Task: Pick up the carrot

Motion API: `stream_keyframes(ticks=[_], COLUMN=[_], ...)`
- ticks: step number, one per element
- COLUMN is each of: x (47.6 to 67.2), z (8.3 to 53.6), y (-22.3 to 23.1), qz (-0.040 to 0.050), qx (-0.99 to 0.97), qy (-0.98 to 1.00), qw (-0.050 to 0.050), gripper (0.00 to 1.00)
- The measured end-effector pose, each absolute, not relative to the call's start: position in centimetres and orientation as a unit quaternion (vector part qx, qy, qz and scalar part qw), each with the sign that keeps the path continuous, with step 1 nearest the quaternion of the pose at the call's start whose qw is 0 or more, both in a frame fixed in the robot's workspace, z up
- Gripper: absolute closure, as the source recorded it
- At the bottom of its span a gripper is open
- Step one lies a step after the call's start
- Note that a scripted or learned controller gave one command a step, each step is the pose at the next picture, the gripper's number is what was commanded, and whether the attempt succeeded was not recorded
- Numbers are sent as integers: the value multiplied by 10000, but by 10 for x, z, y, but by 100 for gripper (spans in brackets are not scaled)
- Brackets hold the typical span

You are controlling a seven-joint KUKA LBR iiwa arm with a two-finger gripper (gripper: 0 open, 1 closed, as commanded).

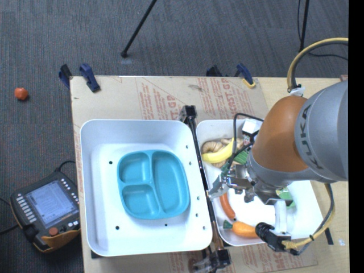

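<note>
Orange carrot (227,206) lies in the right bin (304,223) under the gripper (234,182).

Dark grey carpet floor (68,27) surrounds a plywood bench (148,95) with 4 blue clamps (89,77).

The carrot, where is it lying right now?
The carrot lies in the right-hand white bin, near its front edge, just below the gripper and beside a thinner orange-red piece.
</note>
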State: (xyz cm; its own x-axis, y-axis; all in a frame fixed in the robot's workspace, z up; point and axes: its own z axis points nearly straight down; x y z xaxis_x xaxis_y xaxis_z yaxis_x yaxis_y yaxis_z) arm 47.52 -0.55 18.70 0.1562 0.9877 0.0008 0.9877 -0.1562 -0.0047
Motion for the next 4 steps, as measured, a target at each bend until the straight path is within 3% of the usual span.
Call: stream_keyframes(ticks=[1, 4], x=[475, 475], z=[187, 187], y=[-32, -32], qz=[12, 11], qx=[-7688, -7689], qy=[-6395, -6393], qw=[16, 17], gripper=[0, 0])
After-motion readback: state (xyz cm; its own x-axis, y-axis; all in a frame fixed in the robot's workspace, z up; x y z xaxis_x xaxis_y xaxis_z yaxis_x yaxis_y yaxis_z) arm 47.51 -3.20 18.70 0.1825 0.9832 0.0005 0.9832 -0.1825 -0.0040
